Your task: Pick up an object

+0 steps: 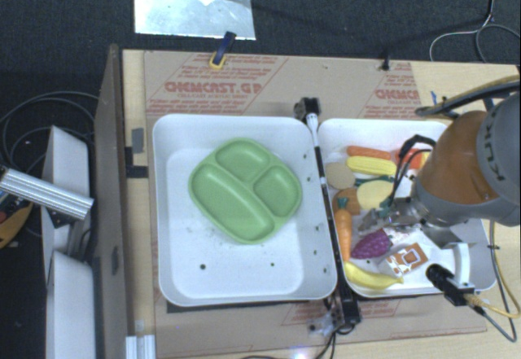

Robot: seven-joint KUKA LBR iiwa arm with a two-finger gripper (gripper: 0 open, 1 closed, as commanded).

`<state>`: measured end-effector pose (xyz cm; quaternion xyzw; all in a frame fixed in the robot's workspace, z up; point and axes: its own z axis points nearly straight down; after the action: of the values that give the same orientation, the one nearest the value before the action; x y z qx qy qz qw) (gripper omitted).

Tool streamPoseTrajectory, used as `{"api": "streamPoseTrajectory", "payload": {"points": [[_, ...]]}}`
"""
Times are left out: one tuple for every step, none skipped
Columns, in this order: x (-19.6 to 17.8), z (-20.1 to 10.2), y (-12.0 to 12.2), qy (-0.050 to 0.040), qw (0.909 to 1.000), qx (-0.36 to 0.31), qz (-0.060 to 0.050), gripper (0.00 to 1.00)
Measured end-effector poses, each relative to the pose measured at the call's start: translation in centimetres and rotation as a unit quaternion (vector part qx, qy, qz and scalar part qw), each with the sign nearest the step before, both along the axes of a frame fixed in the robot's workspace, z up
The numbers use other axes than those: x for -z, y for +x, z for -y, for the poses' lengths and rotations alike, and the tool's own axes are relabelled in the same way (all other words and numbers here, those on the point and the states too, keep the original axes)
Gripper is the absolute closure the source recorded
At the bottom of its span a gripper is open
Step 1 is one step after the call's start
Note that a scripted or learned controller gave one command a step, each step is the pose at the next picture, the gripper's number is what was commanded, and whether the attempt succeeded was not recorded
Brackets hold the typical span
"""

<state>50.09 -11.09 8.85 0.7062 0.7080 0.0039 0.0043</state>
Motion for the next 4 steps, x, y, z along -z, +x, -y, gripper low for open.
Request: {"api": "streamPoseTrajectory", "payload": {"points": [[-0.1,-1.0,7.8,-0.0022,1.0,-0.002,0.001,0.0],[0.0,2.3,13.1,0.0,1.0,-0.002,-0.005,0.0],[-1.4,2.5,13.4,-0.0049,1.0,-0.004,0.004,1.0],[-10.2,-3.4,10.9,0.0012,1.0,-0.004,-0.002,1.0]]}}
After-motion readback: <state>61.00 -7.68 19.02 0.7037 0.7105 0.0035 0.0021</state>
